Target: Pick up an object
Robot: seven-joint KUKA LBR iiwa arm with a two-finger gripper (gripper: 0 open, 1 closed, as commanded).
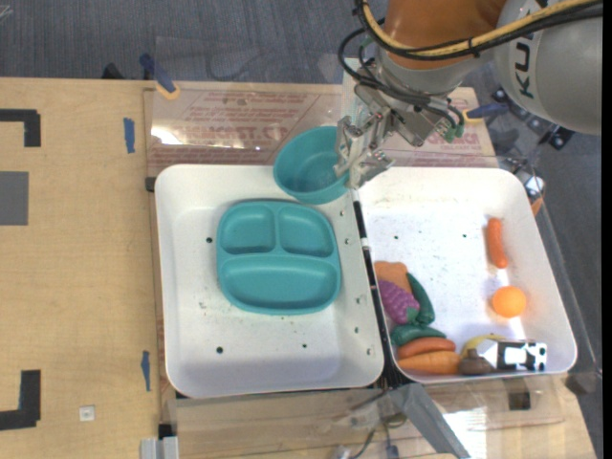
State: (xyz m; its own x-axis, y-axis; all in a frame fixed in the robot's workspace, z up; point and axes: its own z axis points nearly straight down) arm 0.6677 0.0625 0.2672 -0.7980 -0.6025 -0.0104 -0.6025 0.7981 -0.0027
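The gripper (356,161) is clamped on the right rim of the teal bowl (308,163); the rim sits between its fingers, and the bowl hangs tilted above the far right corner of the left bin (182,352), its opening turned toward the camera.

To carry this step well, judged from the grasp as it stands: raise the arm straight and slowly, since a rim pinch at one edge leaves the bowl's weight hanging to the left and lets it pivot or slip; keep the wrist attitude fixed; clear the divider between the bins and the teal divided plate (277,258) before any sideways travel; avoid sudden stops.

The bowl is a smooth, round, thin-walled vessel of uniform teal, apparently plastic and light; its interior looks bare; its surface is glossy, so the grip margin is probably small.

The divided plate lies flat in the left bin, near and just below the bowl; the right bin (449,208) holds toy food along its near and right sides, including an orange ball (509,301) and a carrot (495,241), well apart from the grasp.
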